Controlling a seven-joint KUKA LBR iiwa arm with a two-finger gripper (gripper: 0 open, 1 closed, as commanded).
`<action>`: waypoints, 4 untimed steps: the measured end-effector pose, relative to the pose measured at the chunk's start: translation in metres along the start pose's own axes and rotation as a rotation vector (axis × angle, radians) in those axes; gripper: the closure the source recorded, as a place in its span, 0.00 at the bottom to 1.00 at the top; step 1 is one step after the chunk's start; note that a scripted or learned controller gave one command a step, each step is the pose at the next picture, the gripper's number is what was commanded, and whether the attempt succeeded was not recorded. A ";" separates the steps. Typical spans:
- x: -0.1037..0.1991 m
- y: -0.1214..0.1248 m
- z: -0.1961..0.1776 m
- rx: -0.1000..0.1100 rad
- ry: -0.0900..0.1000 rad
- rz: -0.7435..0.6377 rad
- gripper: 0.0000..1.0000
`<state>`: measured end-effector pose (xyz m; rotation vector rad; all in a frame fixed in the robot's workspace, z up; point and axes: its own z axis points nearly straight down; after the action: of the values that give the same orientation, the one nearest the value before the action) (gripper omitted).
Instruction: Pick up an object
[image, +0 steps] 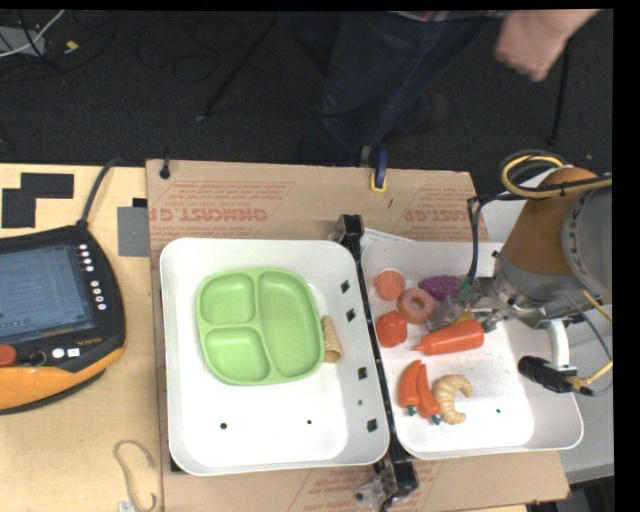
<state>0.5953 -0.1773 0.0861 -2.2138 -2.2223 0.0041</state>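
Hand (478, 312) by one carrot (452, 338), grip unclear; one green tray (260, 327), one croissant (452, 396).

Grey arm (600, 240), orange band (545, 225) above wrist, yellow and black cables (520, 170) looped alongside

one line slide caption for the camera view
Claw over the carrot in the right bin; green tray in the left bin.

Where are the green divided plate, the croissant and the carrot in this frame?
green divided plate (262, 326): camera view, on the ridge between its compartments, left bin.
croissant (453, 395): camera view, middle of its curved body, right bin.
carrot (452, 338): camera view, middle of its orange body, right bin.
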 end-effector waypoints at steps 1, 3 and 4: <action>-0.001 0.000 -0.012 -0.001 0.000 0.001 1.00; -0.005 0.010 -0.102 -0.008 -0.002 0.004 1.00; -0.007 0.010 -0.144 -0.008 -0.002 0.004 1.00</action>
<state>0.6060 -0.1844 0.2302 -2.2233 -2.2226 -0.0017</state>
